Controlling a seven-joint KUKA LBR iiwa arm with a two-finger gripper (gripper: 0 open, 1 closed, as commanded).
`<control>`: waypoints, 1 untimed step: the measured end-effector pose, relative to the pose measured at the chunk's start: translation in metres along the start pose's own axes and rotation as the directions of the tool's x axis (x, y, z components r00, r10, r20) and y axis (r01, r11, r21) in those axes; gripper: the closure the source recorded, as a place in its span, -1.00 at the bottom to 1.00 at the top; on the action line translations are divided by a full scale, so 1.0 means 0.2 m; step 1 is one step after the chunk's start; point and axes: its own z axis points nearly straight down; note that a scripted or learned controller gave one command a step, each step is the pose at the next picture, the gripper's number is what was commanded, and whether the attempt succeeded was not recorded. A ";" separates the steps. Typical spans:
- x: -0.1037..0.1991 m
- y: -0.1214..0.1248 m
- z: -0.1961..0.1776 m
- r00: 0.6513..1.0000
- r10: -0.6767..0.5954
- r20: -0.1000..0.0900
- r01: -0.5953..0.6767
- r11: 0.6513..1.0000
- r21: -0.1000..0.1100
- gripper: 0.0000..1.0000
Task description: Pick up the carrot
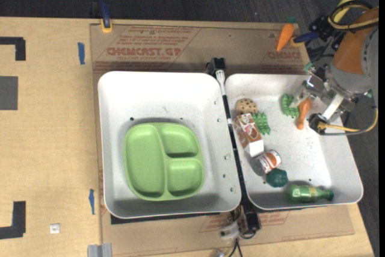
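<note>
The carrot point(302, 113), orange with a green leafy top point(288, 105), is in the upper right part of the right bin point(337, 156). It points down and to the right of its leaves. My gripper point(311, 95) hangs right over the carrot's upper end, coming in from the right edge of the bin. The gripper body covers the spot where it meets the carrot, so whether the carrot is held is hidden.
The right bin also holds a cookie point(246, 106), a snack box point(249, 130), a green leafy toy point(263, 124), a can point(268, 161), a dark green round thing point(277, 177) and a green bottle point(309, 192). A green divided plate point(162, 159) lies in the left bin point(120, 93). An orange clamp point(285, 37) sits behind the bins.
</note>
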 end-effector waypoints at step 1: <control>0.02 -0.05 0.01 0.990 0.143 0.001 -0.143 0.990 -0.015 -1.00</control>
